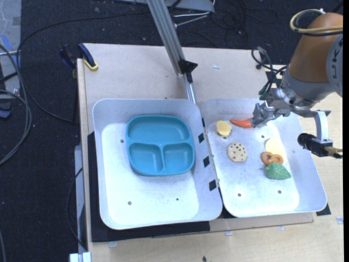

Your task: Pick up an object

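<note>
Blue divided tray (pixel 160 145), white bins (pixel 114 201), orange carrot (pixel 241 123), tan dark-speckled cookie (pixel 236 152), green leafy piece (pixel 277 172)

No legible text, labels or numbers, seemingly, anywhere.

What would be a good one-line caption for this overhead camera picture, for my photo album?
Robot arm's gripper reaches down beside an orange carrot in the right bin of toy foods; a blue divided plate sits in the left.

High slanted view over bins (pixel 109 146)
</note>
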### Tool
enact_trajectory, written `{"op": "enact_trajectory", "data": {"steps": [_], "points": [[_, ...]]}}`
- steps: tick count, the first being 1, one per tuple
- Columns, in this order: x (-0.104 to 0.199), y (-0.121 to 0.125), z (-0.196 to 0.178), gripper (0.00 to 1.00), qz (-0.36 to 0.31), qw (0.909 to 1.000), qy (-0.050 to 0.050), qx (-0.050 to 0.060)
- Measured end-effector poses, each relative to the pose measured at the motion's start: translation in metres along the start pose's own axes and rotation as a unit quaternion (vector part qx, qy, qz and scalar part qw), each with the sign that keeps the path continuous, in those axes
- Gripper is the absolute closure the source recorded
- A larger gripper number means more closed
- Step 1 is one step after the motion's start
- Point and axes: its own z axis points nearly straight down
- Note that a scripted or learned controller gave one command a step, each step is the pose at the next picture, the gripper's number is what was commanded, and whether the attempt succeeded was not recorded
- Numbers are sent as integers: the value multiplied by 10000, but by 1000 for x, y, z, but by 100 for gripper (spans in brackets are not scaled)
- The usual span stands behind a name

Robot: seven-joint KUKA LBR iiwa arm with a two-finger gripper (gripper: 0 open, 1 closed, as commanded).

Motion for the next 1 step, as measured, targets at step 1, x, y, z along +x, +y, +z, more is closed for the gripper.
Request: {"op": "enact_trajectory", "data": {"steps": [1], "points": [[42,-13,2,100,2,10000,-1,11]]}}
